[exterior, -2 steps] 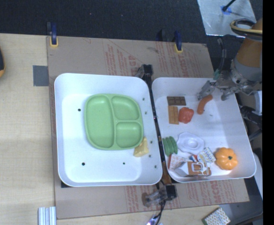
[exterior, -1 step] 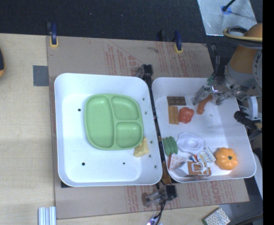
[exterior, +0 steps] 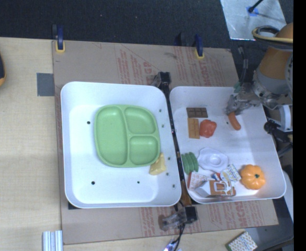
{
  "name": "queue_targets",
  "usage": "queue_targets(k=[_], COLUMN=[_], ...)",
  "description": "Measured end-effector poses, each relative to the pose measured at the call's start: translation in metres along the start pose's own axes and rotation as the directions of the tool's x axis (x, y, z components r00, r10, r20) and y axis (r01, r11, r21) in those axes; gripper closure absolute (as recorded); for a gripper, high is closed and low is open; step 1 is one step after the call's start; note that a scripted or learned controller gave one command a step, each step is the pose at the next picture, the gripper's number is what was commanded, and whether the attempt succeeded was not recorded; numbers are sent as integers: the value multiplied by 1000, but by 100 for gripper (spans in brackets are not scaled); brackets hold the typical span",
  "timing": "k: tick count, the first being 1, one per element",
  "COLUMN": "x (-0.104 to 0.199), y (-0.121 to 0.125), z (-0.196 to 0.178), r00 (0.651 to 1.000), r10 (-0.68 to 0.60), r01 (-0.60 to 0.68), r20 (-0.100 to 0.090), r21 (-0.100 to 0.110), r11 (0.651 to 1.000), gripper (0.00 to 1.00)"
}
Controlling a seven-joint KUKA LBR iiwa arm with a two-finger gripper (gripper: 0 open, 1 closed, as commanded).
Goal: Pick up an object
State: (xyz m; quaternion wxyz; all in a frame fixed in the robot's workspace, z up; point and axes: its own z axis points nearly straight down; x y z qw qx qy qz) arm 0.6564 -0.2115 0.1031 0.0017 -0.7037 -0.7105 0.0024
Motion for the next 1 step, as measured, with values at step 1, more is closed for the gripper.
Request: queue_targets(k=[1], x=[111], y=[-7], z=[-90], r00=[1000], r10=[-5], r01=[5], r20=[-4], r21=[-13], r11=[1000], gripper=[100])
